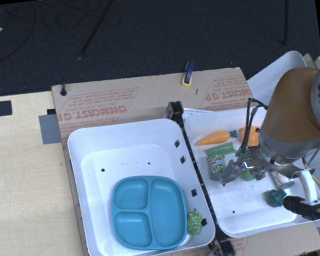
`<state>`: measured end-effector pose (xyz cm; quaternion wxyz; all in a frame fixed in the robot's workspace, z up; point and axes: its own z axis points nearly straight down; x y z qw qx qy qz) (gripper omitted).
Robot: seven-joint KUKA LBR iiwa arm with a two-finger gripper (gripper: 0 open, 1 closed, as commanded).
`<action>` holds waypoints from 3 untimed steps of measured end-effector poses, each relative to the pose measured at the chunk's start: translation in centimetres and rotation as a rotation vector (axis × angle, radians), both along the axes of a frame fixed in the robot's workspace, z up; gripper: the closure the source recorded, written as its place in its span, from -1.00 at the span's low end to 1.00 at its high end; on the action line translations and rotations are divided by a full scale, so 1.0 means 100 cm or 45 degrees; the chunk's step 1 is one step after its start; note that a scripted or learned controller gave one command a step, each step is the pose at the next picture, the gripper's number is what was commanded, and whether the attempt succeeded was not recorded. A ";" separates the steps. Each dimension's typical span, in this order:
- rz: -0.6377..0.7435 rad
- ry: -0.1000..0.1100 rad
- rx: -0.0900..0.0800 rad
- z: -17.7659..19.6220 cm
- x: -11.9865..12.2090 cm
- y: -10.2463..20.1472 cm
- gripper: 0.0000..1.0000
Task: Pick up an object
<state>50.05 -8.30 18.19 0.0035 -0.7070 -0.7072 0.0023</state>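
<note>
My gripper [232, 171] hangs low in the right bin [244, 222], at the end of the grey arm with the orange band [291, 115]. It sits right beside a green can [215, 159] lying on the bin floor, touching or almost touching its right side. An orange carrot [212, 138] lies just behind the can. A second orange item [248, 135] is partly hidden by the wrist. A small teal object [274, 197] lies near the front right of the bin.
The left bin [88, 164] holds a blue divided plate [148, 212], with a bunch of green grapes [194, 222] at its right wall. A black divider [192, 167] separates the bins. A black cable fitting [301, 206] hangs beside the teal object.
</note>
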 end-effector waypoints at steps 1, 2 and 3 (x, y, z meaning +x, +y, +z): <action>0.000 0.000 0.000 -0.063 0.002 -0.002 -1.00; -0.001 -0.004 -0.001 -0.096 0.002 0.000 -1.00; -0.012 -0.005 0.000 -0.085 0.002 -0.002 1.00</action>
